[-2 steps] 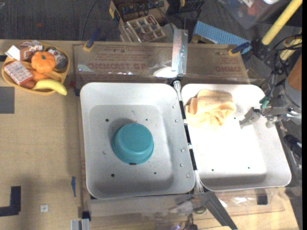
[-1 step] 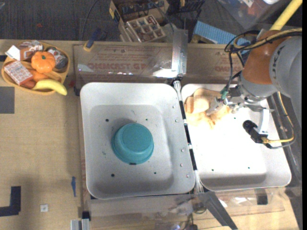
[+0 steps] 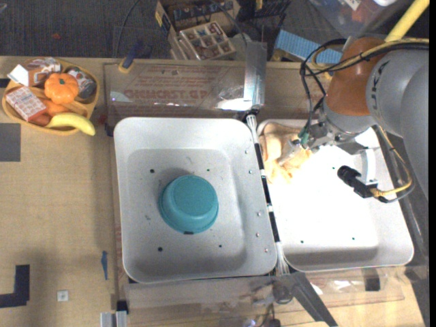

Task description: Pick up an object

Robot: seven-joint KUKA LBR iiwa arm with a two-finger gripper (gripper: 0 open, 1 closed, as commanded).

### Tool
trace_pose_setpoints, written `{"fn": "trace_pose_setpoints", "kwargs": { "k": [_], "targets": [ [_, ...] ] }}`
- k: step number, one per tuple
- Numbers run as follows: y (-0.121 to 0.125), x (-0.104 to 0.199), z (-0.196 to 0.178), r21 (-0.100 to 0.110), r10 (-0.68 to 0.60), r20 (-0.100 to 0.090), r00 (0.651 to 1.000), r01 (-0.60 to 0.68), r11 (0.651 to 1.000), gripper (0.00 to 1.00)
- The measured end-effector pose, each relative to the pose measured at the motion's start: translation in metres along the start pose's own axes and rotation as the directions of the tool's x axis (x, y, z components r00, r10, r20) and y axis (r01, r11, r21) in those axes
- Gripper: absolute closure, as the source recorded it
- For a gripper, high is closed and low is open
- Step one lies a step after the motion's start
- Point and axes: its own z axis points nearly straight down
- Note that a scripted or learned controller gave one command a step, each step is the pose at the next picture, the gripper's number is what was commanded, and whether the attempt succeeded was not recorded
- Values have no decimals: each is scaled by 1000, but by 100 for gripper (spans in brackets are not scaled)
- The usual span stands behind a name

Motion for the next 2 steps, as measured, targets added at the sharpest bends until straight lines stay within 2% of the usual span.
{"fn": "trace_pose_setpoints", "kwargs": {
  "k": [1,2],
  "targets": [
    [2,0,-12,-4,1,-2,1000,-1,1000,100],
    [30,29,-92,6,-355,-13,935,355,935,100]
  ]
}}
